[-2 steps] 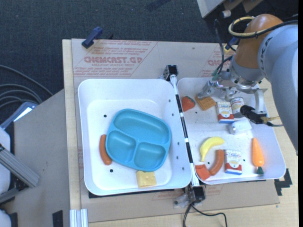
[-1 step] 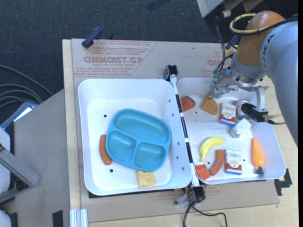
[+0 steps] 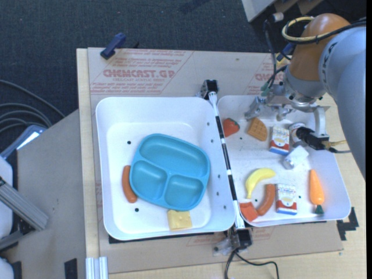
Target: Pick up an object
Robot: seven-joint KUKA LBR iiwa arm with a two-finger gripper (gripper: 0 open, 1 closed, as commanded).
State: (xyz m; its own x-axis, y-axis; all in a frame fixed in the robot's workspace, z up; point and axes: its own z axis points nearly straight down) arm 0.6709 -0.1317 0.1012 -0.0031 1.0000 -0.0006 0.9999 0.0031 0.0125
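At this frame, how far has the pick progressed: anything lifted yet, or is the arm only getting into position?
Done: the pincer is down over the far end of the right bin. In hand: nothing visibly held; the cracker and small carton lie on the bin floor right by it. Left: the grasp and lift. The banana, carrot and sausage lie nearer the camera, away from the pincer.

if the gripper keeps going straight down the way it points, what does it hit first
Probably the cracker: the gripper hangs over the back of the right bin, pointing down, with the cracker nearest below. A small carton lies close beside it, and depth is hard to judge from this slanted view.
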